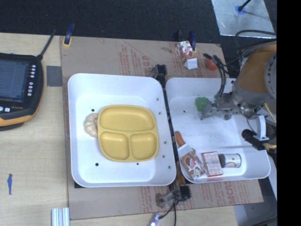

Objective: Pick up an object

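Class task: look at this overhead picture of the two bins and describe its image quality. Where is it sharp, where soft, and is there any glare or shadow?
Camera view: lighting is even and soft; the yellow divided tray in the left bin is crisp, with faint shadow at its edge; the gripper near the green object looks slightly blurred; the right bin floor is bright white with mild washout, no hard glare.

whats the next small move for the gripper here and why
Probably a small shift toward the green object in the right bin. The gripper sits just below and right of it, and nothing shows between its fingers. The green object lies apart from the other items, so it looks like the nearest pick.
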`<state>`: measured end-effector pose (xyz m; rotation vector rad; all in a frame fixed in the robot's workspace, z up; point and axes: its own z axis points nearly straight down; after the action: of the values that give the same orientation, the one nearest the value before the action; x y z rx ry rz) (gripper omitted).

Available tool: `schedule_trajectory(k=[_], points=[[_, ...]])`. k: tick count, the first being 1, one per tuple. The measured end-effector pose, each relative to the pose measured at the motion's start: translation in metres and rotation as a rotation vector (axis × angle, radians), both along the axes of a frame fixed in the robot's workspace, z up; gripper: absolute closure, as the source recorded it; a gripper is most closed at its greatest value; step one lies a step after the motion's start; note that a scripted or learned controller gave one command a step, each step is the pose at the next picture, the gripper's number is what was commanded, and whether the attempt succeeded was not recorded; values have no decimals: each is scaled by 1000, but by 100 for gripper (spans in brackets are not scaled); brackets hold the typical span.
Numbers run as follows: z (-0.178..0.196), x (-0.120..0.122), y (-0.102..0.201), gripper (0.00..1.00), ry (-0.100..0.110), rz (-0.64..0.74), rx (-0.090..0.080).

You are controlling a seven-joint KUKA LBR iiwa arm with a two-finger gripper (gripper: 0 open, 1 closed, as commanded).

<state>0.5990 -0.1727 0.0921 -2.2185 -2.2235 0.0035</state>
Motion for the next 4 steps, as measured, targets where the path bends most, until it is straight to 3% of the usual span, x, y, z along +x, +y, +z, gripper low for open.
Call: schedule_trajectory(k=[1,2,3,4], points=[[0,57,12,0,0,2,1],[11,58,11,100,1,6,0],[22,27,-26,100,1,0,1],[95,-7,56,100,2,3,1]])
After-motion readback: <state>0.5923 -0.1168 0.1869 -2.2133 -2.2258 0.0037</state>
